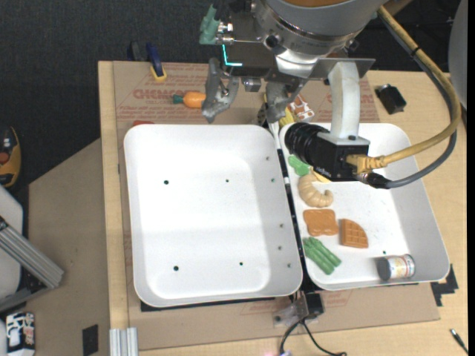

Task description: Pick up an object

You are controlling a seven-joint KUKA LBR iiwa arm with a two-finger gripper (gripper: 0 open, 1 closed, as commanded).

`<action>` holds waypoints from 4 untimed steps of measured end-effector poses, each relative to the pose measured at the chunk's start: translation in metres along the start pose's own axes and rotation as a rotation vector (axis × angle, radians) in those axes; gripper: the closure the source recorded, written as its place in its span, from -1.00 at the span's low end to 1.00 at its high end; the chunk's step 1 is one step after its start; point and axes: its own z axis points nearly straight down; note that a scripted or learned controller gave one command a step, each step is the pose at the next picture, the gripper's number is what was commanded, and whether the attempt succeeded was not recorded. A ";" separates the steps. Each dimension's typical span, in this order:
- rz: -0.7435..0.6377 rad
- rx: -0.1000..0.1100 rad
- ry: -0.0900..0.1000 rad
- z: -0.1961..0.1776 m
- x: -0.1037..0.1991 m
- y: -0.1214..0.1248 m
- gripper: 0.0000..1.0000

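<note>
Nearest you, small jar (395,267) in right bin (427,221)'s near corner: rigid, light, may roll; grip across its body. Gripper (239,102) hangs past the bins' far edge; jaws' state unclear.

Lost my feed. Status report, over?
End effector above bins' far edge, nothing between fingers. Tan croissant, orange waffle in right white bin. Nothing blocking.
</note>
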 end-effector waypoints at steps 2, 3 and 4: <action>-0.002 -0.003 0.001 -0.010 0.001 0.000 -1.00; -0.003 -0.007 0.003 -0.021 0.002 0.001 1.00; -0.002 -0.006 0.002 -0.021 0.002 0.001 -1.00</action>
